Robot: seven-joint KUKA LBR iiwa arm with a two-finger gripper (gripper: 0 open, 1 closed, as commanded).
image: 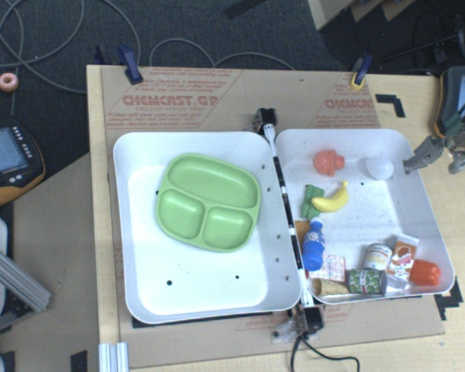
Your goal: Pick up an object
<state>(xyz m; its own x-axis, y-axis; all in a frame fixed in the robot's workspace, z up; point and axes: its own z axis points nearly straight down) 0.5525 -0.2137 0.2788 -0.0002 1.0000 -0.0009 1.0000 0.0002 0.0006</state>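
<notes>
The right bin [418, 200] holds several small objects. An orange-red toy [328, 161] and a white lump [378, 167] lie at its back. A yellow banana [331, 198] rests against a green piece [311, 195] near the divider. A blue bottle [314, 246], a tin can [377, 256], a small carton [403, 258] and a red fruit [425, 273] crowd the front. My gripper [432, 166] hangs over the bin's back right rim, open, with nothing between its fingers. It is right of the white lump and apart from it.
The left bin [139, 246] holds a green divided plate [209, 202]. A black hinge strip [283, 200] runs between the two bins. Blue clamps [129, 62] pin the cardboard sheet at the back. A handheld pendant [8, 157] lies off the bench at the left.
</notes>
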